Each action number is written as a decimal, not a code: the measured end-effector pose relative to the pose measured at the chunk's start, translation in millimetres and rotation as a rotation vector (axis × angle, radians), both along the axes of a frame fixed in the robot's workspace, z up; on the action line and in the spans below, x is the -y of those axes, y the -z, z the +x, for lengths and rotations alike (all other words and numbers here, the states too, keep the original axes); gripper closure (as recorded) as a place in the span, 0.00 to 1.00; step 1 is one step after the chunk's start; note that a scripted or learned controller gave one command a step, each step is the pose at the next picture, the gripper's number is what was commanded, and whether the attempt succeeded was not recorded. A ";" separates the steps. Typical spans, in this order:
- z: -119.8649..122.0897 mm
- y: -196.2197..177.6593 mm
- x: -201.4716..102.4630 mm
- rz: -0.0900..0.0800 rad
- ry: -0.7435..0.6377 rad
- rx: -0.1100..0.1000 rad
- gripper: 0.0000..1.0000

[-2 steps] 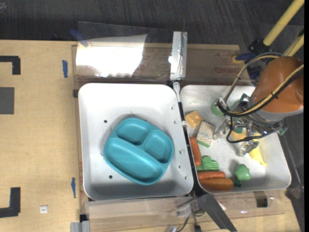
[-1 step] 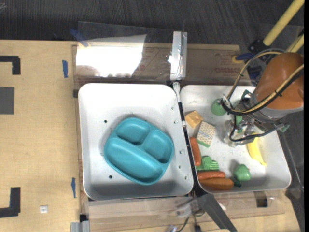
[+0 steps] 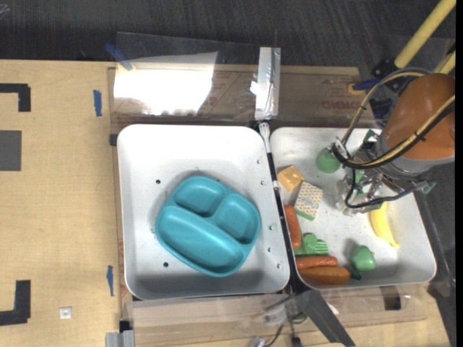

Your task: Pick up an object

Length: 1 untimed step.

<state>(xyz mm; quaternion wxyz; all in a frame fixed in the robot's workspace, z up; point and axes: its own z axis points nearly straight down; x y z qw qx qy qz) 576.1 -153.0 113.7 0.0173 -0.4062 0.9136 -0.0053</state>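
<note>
gripper down in the right bin, nothing visibly held

camera view: the grey two-finger gripper [image 3: 359, 194] hangs low over the right-hand shallow white bin [image 3: 419, 266] — its grasp cannot be told. just beside it lies a yellow plastic banana [image 3: 381, 225]. judged step: reaching down; next calls for closing squarely on one piece — then lifting.
</note>
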 end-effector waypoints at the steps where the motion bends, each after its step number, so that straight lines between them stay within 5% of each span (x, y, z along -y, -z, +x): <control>1: 25.1 -118.2 47.6 -0.012 -0.338 -0.023 1.00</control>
